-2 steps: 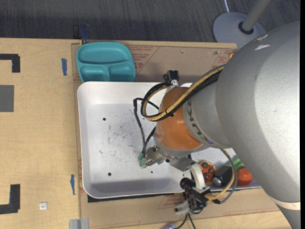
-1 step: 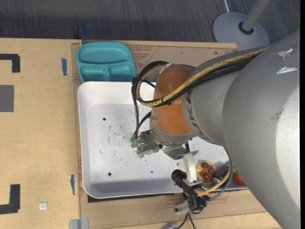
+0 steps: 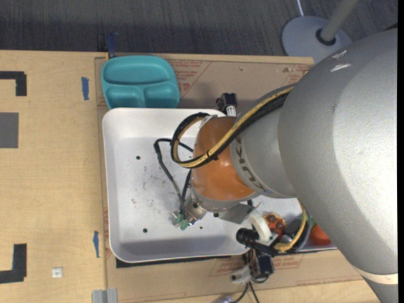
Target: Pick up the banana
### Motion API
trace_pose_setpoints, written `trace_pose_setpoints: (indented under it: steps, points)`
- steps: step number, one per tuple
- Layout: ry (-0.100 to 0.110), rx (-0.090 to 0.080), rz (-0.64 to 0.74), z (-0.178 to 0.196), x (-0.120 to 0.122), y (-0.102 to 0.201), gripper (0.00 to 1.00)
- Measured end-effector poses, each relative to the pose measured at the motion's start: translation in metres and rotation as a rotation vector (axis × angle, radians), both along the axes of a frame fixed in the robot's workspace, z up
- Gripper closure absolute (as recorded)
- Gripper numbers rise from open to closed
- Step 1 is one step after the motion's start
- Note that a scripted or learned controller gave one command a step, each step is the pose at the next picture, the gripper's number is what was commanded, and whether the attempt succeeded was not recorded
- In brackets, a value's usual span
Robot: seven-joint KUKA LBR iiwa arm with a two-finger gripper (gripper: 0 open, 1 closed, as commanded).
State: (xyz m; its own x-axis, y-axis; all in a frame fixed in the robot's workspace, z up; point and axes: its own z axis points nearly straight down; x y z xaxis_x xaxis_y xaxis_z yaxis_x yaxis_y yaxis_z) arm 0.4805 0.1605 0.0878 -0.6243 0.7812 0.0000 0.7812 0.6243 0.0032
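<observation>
Orange band [image 3: 218,163] of the arm [image 3: 341,156] hangs low over the middle of the white bin [image 3: 126,169], and the gripper [image 3: 188,216] under it points down near the bin floor. Whether the gripper is spread or pressed together, I cannot tell, because the wrist covers it from above. Where the banana lies I also cannot tell; I judge it is hidden under the arm, since the bare left part of the bin has only small marks. A teal tray [image 3: 140,84] stands just behind the bin. To do this step well, the gripper should come straight down across the narrow side of the banana, close gently and lift slowly, keeping the loose black cable [image 3: 165,160] free.
</observation>
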Motion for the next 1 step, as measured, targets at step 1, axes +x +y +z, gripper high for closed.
trace_pose_setpoints:
  steps: [1]
  points:
    - [0.003,-0.001,-0.502,0.0854,0.0024,0.0341,1.0]
